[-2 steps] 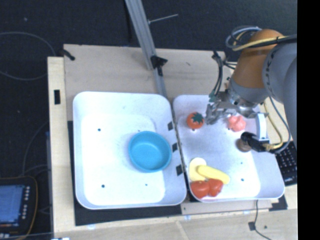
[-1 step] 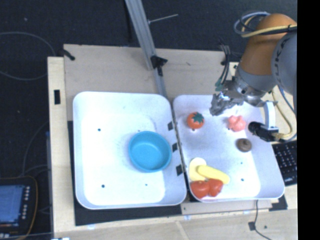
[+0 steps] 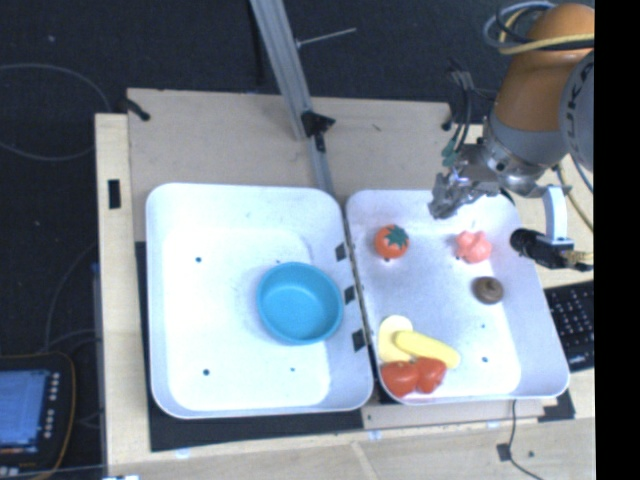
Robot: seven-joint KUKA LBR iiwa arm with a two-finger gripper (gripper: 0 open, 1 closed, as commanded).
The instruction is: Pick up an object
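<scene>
Pink object (image 3: 473,247) | right white bin (image 3: 520,368) | tan bench (image 3: 200,138) | dark floor (image 3: 60,28)

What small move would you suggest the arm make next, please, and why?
Probably shift the gripper slightly toward the pink object and lower it: it hangs above the right bin's far edge, holding nothing visible, and that object lies nearest, apart from the others.

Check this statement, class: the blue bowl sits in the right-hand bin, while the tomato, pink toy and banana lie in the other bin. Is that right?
Not quite. The camera view shows the blue bowl in the left-hand bin, while the tomato, pink toy and banana lie in the other bin.
</scene>
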